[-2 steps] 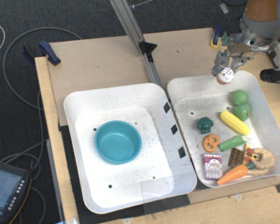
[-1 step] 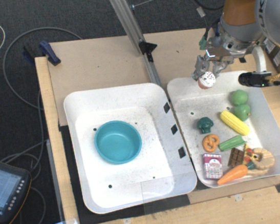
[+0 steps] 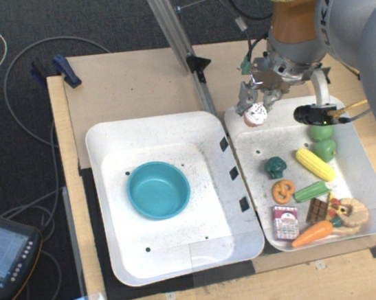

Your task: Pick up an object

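Wooden bench (image 3: 130, 84), two white bins: left bin (image 3: 104, 144) with teal bowl (image 3: 157, 189), right bin (image 3: 369, 176) with toy food. Gripper (image 3: 253, 102) raised over right bin's far-left corner, clamped on small white-and-red object (image 3: 256, 115). Pick seemingly done; only carrying left.

Glossy teal plastic bowl (image 3: 158, 189), smooth white plastic bins (image 3: 103, 140), matt wooden bench (image 3: 130, 84).

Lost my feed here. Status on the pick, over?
Gripper up at right bin's far corner, small white-and-red object at its fingertips, grip unconfirmed. Other toys untouched. Path clear.
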You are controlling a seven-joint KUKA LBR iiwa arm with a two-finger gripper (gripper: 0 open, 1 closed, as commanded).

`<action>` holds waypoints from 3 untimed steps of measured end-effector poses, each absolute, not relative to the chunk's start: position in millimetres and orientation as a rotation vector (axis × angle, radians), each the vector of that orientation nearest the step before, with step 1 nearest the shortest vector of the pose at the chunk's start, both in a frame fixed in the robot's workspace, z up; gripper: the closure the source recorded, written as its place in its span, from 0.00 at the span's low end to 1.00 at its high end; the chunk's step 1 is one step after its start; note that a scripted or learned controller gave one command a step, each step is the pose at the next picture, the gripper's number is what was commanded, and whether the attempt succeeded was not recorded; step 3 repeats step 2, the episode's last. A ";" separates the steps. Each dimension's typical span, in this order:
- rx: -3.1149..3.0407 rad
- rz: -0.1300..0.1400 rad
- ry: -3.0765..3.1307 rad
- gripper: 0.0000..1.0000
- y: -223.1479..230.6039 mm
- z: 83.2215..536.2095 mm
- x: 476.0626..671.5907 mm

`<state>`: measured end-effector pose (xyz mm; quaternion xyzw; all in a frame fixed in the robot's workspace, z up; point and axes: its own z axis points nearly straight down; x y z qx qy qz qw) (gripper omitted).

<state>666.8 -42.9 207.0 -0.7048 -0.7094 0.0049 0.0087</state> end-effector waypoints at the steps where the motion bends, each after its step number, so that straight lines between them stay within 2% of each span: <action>1: -2.201 0.013 -2.217 1.00 8.9 221.9 659.2; 2: -2.208 0.003 -2.226 1.00 73.7 232.9 659.9; 3: -2.208 0.003 -2.226 1.00 73.7 232.9 659.9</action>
